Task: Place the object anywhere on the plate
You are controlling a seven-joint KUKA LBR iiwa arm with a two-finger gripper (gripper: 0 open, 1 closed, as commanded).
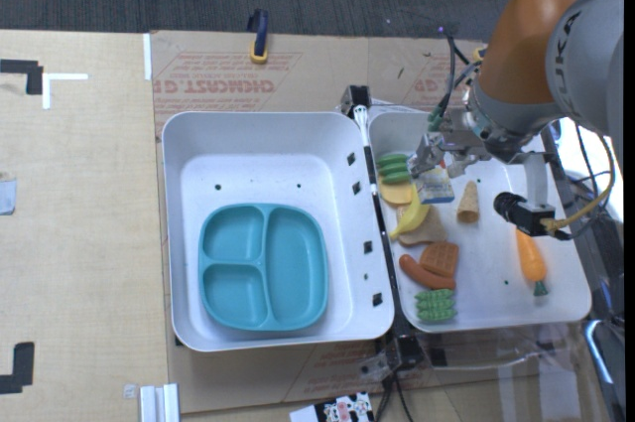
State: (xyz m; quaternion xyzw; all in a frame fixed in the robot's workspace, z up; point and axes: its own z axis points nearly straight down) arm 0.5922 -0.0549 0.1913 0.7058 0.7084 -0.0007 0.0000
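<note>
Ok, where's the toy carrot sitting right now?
The toy carrot lies in the right bin, near its right edge, apart from the food pile; the ice-cream cone is to its left.
</note>
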